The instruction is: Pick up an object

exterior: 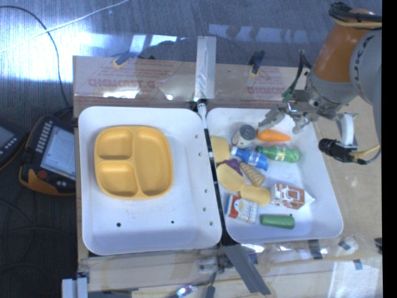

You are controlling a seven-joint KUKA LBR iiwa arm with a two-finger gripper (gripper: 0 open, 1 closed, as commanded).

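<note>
A yellow three-compartment plate [133, 161], smooth moulded plastic, lies in the left bin [93, 228]. The right bin [325, 219] holds crowded toy food, partly overlapping and hard to name: an orange carrot [273, 135], a green bottle [278, 154], a small carton [290, 195]. The end effector [288, 117], fingers spread apart and holding nothing, hovers over the bin's far edge beside the carrot.

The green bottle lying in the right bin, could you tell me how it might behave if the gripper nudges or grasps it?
The green bottle lies on its side and looks round, so a nudge would probably roll it. Its glossy surface suggests plastic, likely light and a little slippery. The orange carrot sits close beside it and may shift too.
</note>
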